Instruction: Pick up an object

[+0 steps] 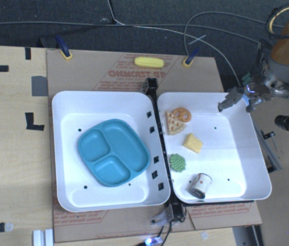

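The right bin [236, 152] holds a pretzel [182, 114], a tan waffle-like wedge [173, 123], a yellow cheese block [193, 143], a green bumpy piece [177, 162] and a small dark-ended can [200, 185] on its side. My gripper [239, 104] hovers over the bin's far right corner, well away from all of them. It is open, its two dark fingers spread with nothing between them.
A blue divided plate [114, 151] lies in the left bin [67, 111]. A yellow banana-shaped toy [148, 62] rests on the cardboard behind the bins. Cables loop above the right bin. Black clips run along the rim between the bins [157, 132].
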`<state>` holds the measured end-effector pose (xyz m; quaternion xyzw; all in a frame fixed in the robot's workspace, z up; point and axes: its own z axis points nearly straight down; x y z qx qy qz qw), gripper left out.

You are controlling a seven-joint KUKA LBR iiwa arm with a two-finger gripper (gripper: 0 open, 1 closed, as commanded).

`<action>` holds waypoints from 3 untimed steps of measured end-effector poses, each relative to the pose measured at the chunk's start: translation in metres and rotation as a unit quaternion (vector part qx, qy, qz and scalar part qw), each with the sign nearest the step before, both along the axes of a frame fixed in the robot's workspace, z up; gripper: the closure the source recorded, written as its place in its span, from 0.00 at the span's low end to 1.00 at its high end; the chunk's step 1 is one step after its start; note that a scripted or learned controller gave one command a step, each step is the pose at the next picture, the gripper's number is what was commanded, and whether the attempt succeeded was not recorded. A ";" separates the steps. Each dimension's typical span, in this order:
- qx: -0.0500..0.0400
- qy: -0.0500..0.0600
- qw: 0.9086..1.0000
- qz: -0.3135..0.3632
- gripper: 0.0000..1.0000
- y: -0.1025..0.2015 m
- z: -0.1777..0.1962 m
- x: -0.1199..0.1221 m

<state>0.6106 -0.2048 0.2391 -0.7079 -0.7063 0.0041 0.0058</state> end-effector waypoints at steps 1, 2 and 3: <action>-0.001 -0.006 1.000 0.002 0.00 0.001 0.008 0.003; -0.001 -0.004 1.000 0.002 0.00 -0.001 -0.049 0.011; -0.001 -0.004 1.000 0.002 0.00 -0.001 -0.113 0.015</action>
